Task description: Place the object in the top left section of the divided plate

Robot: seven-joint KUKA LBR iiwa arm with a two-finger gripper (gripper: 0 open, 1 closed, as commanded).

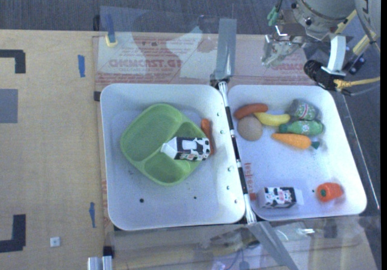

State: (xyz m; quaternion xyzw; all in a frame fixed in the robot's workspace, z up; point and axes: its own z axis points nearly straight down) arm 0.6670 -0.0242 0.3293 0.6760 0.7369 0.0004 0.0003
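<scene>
While the end effector (277, 51) hangs unclenched above the bins, a milk carton (190, 148) (cow-patterned) lies on the green plate (145, 136).

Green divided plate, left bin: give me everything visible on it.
The green divided plate looks like matte plastic, rounded, with raised ridges splitting it into sections. It lies flat in the left bin, turned at an angle to the bin's walls. A cow-print milk carton lies on its side across the plate's right edge. A small orange item sits just off that rim; contact is unclear.

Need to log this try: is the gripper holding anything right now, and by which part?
Nothing is held. The gripper hangs above the bench behind the right bin, nothing between its fingers.
</scene>
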